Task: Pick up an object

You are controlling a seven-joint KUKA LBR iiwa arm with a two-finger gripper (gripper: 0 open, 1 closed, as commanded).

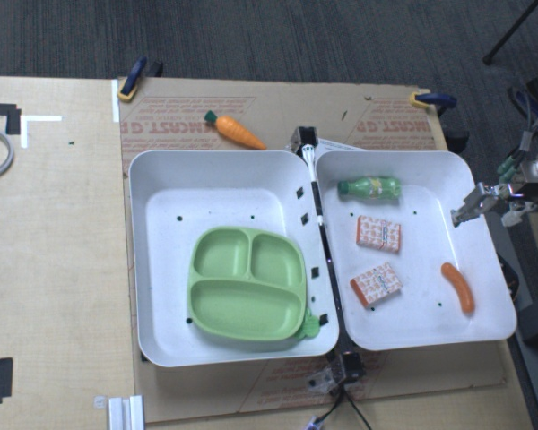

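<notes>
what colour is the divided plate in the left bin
Light green; the plate shows best in the camera view.

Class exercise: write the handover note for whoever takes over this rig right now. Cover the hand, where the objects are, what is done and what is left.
Hand: at the right bin's right rim, holding nothing.
Right bin: green bottle, two small cartons, sausage.
Left bin: green divided plate.
Carrot: on the cardboard behind the bins.
Done: nothing picked yet.
Left: grasp one object; the sausage lies nearest the hand.
</notes>
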